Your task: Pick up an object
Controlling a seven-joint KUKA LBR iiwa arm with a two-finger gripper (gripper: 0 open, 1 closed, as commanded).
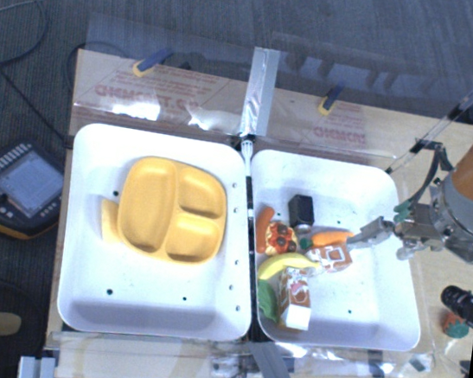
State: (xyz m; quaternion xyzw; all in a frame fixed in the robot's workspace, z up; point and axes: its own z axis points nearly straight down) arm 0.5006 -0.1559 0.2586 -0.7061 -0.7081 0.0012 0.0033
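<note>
1. White plastic makes up the two shallow bins: the left bin and the right bin, side by side on the bench.
2. The left bin carries a yellow divided tray, lying towards its back and middle, tilted a little.
3. The right bin holds a huddle of things along its left wall: a black block nearest the back, an orange carrot, a banana, a red-and-white packet, a small carton towards the front edge, and a green piece in the front-left corner.
4. The gripper reaches in over the right bin's right side, its tip low and pointing left.
5. The carrot lies just beside the gripper's tip, on its left; the packet lies just in front of the tip.
6. Whether the gripper is spread or closed I cannot tell, and nothing can be seen clasped in it.
</note>
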